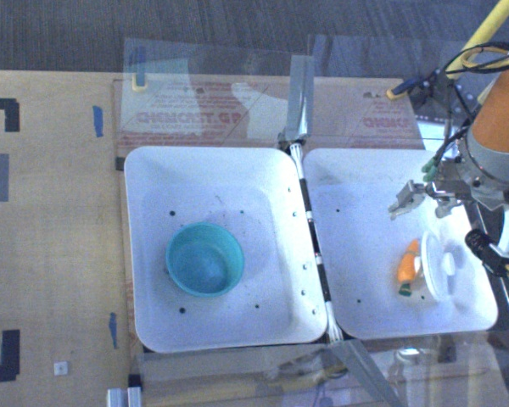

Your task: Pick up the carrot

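End effector (423,195): we see it over the right bin's (356,253) far right part, can't tell its spread | carrot (407,269): we find it nearer, lying in that bin against a white cup (439,269) | left bin (153,185): we note a teal bowl (204,259).

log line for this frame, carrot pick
carrot: right bin, beside white cup | hand: above right bin, apart from carrot | teal bowl: left bin
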{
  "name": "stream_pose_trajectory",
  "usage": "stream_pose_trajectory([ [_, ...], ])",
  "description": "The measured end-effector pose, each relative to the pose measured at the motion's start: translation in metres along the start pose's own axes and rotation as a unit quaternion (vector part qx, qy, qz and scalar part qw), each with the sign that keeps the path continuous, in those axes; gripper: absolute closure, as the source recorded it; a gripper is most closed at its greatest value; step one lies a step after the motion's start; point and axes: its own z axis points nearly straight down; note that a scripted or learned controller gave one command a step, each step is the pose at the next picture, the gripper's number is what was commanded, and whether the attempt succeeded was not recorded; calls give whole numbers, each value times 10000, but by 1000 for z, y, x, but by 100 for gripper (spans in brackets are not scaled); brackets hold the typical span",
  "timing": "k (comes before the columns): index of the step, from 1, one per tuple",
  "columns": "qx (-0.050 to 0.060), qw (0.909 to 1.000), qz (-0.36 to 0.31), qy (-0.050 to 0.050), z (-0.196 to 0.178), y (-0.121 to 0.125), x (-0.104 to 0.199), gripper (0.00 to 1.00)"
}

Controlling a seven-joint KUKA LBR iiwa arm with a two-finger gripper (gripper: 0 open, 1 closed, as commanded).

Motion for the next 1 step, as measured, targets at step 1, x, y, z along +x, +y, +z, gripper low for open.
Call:
stream_pose_trajectory([
  [1, -50, 9995, 298, -20, 133, -26, -49, 0],
])
